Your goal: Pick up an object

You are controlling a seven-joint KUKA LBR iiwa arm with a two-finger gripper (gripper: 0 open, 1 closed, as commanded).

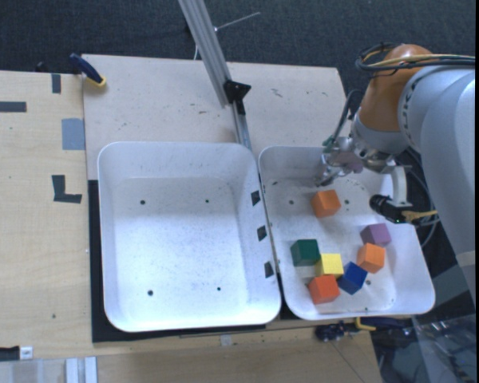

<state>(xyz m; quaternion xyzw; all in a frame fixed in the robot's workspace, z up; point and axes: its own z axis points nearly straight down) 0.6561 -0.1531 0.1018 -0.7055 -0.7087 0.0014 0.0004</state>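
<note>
I take the orange cube (326, 203) as my target, since it sits apart from the others in the far half of the right bin (287, 166), on the bin floor, tilted a little off square to the walls. It looks like a small rigid block, probably foam or light wood, so I expect it to weigh next to nothing and keep its shape under a pinch. The faces look matte rather than slick. My worry is that it will skid or spin if one finger touches first, so I would close on two opposite flat faces, low on the block, with the wrist turned to match its skew.

The gripper (334, 172) hangs just beyond the cube on its far side, very near it, pointing down into the bin. I cannot tell from this slanted view whether it is apart or together, nor whether it touches the cube; nothing shows as clamped in it.

The other blocks are clustered nearer to me: a green cube (305, 252), a yellow cube (331, 263), a blue cube (353, 278), a red cube (322, 288), a second orange block (371, 257) and a purple block (376, 234). They are well clear of the target. The left bin (112, 166) lies alongside on the bench (160, 94).
</note>
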